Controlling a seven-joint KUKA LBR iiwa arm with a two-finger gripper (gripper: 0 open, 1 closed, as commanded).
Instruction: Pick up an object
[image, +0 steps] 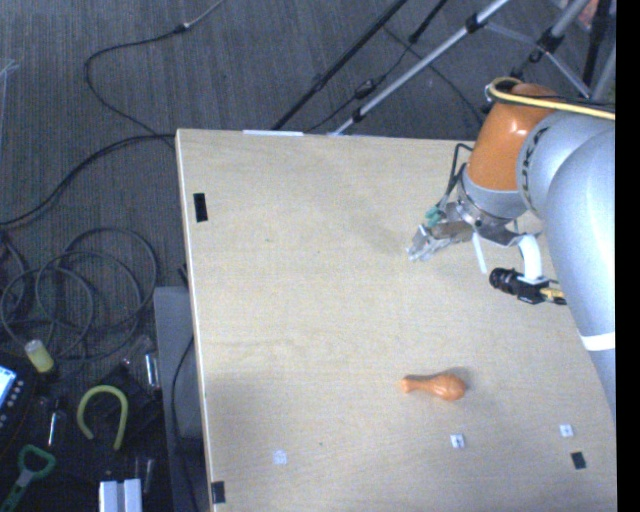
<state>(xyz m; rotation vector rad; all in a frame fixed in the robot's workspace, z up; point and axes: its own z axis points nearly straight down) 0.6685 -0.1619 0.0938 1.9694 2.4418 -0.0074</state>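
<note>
A small orange object (436, 385), bulb-shaped with a thin neck pointing left, lies on its side on the pale wooden bench top (300, 300), toward the front right. My gripper (424, 245) hangs over the bench at the right, well behind the orange object and apart from it, pointing left and down. The grey arm with its orange band (505, 140) reaches in from the right edge. Nothing shows in the gripper.
Small black marks (200, 207) and white tags (457, 440) dot the bench. The bench's left edge runs down near x 185. Cables (80, 290), a green hook (100, 410) and tools lie on the floor to the left. Stand legs (420, 55) cross the floor behind.
</note>
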